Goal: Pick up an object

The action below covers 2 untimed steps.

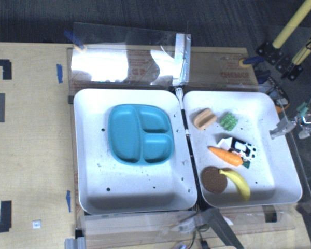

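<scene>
The right bin (264, 104) holds a tan bread roll (204, 118), a green knobbly piece (228, 121), an orange carrot (225, 156), a black-and-white toy (243, 149), a round brown cookie (214, 179) and a yellow banana (239, 183). The carrot lies across the bin's middle, with the toy just behind it. The banana touches the cookie near the front wall. My gripper (292, 125) hangs at the bin's right rim, apart from all the objects, with nothing seen in it.
The left bin (93, 165) carries a blue divided plate (141, 134). A clear plastic sheet (129, 61) stands behind the bins. Yellow-handled clamps (290, 30) sit at the back right. Bare bin floor lies between the gripper and the toy.
</scene>
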Each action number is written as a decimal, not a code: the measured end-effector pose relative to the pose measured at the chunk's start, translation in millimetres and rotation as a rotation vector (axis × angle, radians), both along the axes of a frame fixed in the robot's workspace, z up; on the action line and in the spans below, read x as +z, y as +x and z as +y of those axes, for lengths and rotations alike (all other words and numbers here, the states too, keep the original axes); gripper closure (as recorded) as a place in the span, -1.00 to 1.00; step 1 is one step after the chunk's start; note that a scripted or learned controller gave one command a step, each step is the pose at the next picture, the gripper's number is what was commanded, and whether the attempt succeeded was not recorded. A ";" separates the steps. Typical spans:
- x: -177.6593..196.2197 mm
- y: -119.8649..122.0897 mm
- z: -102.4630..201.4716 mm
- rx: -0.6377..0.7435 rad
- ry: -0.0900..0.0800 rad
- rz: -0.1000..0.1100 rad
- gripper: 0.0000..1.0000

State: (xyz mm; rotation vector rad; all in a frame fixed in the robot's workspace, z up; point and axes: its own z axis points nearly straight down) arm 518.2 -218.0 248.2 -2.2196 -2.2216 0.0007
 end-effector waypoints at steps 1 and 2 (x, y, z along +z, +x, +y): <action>0.0 0.0 0.0 0.000 0.000 0.000 -1.00; -139.9 102.1 49.3 0.096 0.003 0.007 -1.00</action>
